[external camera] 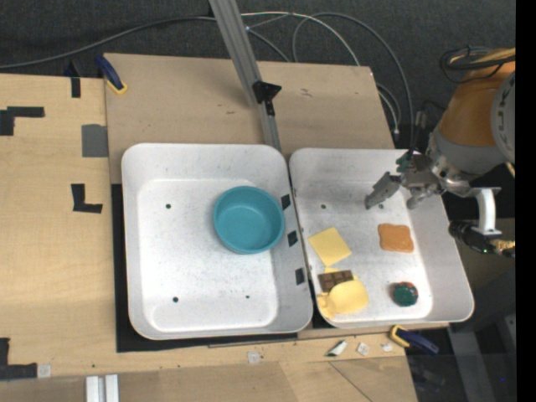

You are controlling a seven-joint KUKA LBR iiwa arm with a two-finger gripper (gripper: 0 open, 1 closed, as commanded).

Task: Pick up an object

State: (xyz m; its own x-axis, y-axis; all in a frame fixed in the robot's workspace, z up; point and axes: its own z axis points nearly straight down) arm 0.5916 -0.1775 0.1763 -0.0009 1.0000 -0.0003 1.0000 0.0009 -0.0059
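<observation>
Looking down from the camera view, you see the arm point(477, 120) coming in from the right edge, its orange band sitting above the grey wrist, bent down toward the far right part of the right bin point(435, 308). The hand point(392, 193) hangs over that bin's far half, and its two dark fingers point(377, 193) point left and slightly toward you, spread apart with nothing between them.

Below and nearer to you in the same bin lie the objects: an orange block point(395, 238) just near of the hand, a yellow square point(329, 245) to its left, a small brown piece point(335, 280) touching a yellow lump point(347, 296) at the near left corner, and a dark green ball point(404, 293) at the near right. None of them touches the hand.

The left bin point(167, 308) holds a teal bowl point(247, 219), upright, close to its right wall. Both bins sit side by side on the counter point(50, 182), with cables point(335, 23) trailing across the far side.
</observation>
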